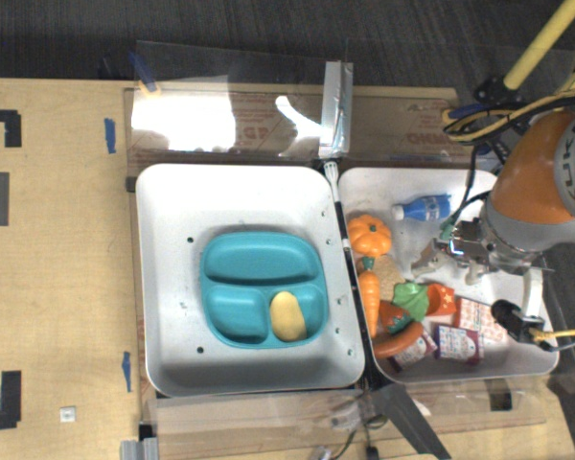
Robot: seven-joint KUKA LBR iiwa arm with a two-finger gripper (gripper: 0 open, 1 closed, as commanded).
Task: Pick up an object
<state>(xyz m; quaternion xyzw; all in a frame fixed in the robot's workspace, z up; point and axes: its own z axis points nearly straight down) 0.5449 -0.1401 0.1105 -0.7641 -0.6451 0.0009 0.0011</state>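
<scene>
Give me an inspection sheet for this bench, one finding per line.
Surface: cardboard-covered bench bearing left bin and right bin.
Job's things: left bin holds teal divided tray with yellow potato-like item in its lower right compartment; right bin holds pumpkin, carrot, blue bottle, small cartons.
Clutter: blue tape bits.
Grippers: gripper above right bin; jaws unclear.
Cables: yellow and black cables upper right.
Surroundings: dark floor.

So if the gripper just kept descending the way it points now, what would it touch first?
Probably the green toy vegetable or the bare floor of the right white bin beside it. The gripper hangs just up-right of it, though depth from this slanted view is unclear.
</scene>
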